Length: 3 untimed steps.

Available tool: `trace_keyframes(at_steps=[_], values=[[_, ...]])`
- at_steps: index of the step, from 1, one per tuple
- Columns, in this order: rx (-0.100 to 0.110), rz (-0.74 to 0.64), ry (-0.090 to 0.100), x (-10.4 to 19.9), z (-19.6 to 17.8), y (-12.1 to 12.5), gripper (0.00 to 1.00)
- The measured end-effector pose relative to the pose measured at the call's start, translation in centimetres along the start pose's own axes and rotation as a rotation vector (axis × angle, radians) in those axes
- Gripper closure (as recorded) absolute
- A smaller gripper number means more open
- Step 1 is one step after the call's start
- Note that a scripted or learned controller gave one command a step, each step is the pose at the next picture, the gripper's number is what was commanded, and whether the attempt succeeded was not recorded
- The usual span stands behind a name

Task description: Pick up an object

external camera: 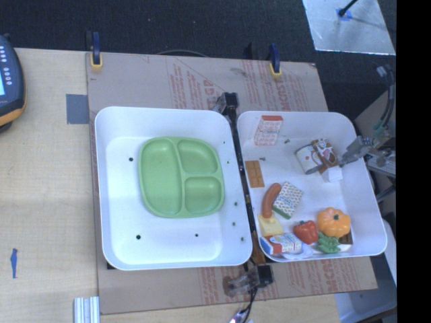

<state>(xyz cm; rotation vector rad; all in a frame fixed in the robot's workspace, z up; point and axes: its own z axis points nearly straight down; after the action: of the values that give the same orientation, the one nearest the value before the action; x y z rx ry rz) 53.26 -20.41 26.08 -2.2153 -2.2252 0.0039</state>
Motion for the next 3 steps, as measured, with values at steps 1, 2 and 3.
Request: trace_keyframes(at_steps=[1,2,3], values=[[0.005,-0.004,0.001,0.6,8.7,5.2,0.00],[-0.021,-0.001,-0.007,1.1,14.8,10.7,0.00],[-0.016,-0.003,-0.002,-0.8,15.7,13.1,0.00]])
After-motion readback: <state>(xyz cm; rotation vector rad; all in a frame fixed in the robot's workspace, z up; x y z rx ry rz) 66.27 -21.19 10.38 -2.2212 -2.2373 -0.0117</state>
